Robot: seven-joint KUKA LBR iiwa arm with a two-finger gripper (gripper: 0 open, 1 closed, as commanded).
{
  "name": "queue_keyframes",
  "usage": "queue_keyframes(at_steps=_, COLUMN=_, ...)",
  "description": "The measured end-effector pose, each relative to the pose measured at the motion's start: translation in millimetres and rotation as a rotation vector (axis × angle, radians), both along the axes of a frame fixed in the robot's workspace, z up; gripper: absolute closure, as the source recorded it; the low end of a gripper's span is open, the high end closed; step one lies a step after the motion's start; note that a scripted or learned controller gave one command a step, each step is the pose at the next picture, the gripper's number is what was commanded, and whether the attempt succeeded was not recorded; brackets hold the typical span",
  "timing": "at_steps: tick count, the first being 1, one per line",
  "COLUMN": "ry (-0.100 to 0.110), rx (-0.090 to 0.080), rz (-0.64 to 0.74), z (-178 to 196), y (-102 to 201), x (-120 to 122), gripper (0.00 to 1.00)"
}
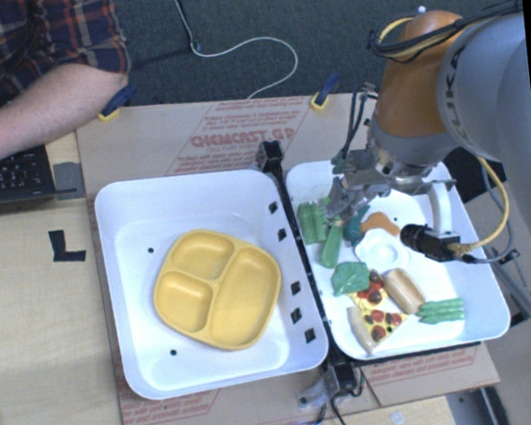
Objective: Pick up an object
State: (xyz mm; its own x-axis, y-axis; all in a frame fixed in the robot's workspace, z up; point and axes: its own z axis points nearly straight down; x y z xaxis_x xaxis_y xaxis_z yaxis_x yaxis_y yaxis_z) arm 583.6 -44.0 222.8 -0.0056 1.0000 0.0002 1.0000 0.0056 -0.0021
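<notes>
Over right bin (pixel 492 317), gripper (pixel 344 210) sits low among green toy food (pixel 319 229); grasp looks possible, can't tell. Pizza slice (pixel 373 323) and hotdog (pixel 403 289) nearer camera. Yellow divided plate (pixel 218 288) in left bin (pixel 125 269).

Two white bins (pixel 125 269) — one yellow tray (pixel 217 288), roughly eight toy foods (pixel 386 284) (some overlapping)
</notes>
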Motion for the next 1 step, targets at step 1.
queue_keyframes(at_steps=1, ry=-0.003, rx=0.001, rz=0.002, z=5.6, y=52.0, x=32.5, gripper=1.00)
